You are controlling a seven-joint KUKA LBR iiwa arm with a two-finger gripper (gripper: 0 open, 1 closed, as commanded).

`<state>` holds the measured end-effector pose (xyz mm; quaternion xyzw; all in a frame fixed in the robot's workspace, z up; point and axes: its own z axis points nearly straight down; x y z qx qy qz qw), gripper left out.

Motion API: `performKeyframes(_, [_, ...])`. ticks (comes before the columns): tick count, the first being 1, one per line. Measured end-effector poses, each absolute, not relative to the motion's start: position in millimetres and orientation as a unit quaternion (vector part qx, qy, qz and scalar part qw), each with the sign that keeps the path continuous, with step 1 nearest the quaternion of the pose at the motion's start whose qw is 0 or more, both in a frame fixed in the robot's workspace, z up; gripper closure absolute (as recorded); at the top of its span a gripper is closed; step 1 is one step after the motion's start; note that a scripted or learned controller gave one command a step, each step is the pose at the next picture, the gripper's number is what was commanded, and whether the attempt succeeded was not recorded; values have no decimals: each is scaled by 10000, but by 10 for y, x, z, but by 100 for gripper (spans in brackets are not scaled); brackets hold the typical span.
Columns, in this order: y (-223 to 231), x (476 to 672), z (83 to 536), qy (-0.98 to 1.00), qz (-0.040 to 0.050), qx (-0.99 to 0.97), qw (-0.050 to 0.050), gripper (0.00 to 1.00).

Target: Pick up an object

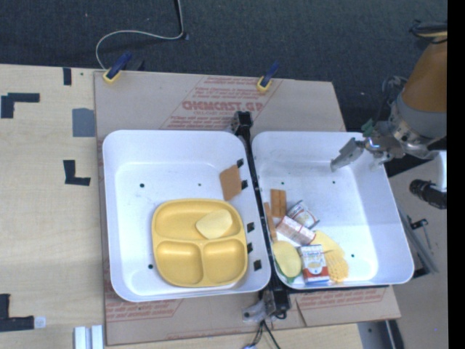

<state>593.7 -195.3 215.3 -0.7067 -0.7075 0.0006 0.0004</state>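
Observation:
The right bin [363,195] holds a cluster of small items near its front left: a brown stick [277,201], two wrapped packets [298,222], a green and yellow piece [286,259], a small carton with a red label [312,260] and a yellow corn-like piece [336,262]. My gripper [347,154] hangs over the far right part of this bin, well away from the cluster, with nothing between its fingers.
The left bin [131,180] holds a yellow divided tray [197,242] with a pale yellow piece [214,225] on it, and a brown cardboard piece [231,182] leaning at the divider. A black clip [242,122] sits where the bins meet.

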Motion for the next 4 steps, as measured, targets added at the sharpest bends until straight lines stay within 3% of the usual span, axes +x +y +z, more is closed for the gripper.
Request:
performKeyframes(1, [-1207,5971,1584,-7089,11,-7053,21,0])
performKeyframes(2, [-960,5719,836,-7079,14,-7064,13,0])
performKeyframes(4, [-995,5634,865,-7080,-18,-7062,-24,0])
